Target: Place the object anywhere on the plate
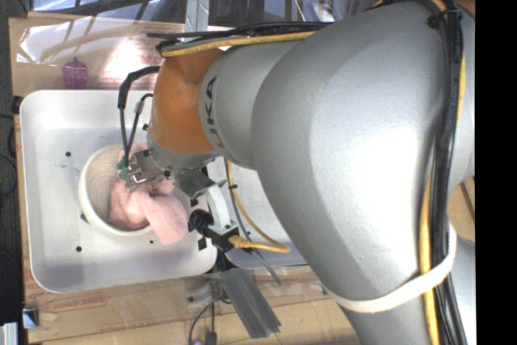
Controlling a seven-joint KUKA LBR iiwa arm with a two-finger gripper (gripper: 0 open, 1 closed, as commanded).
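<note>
Pink soft object (149,210), lumpy like a plush or cloth, lies on the white plate (90,174) in the left bin (44,198). Most of it sits inside the plate's rim; its lower-right lobe hangs over the rim toward the bin wall.

Claw (139,174) is right above the plate, at the object's upper edge. Cannot tell whether it is open or closed, nor whether it has the pink object in hold; the wrist hides the tips.

Risks, judged from here:
- If the object is caught on the claw, a lift would drag it off the plate, likely over the rim on the overhanging side.
- That overhanging lobe could pull the rest off the plate if nudged.
- The wrist cables (129,105) hang close to the plate and could snag.

Arm pose: big grey link fills the view to the right of the plate; the orange band (182,105) sits just up and right of the plate, wrist angled down into the bin. A purple item (74,74) sits on the desk beyond the bin, well apart from the plate.
</note>
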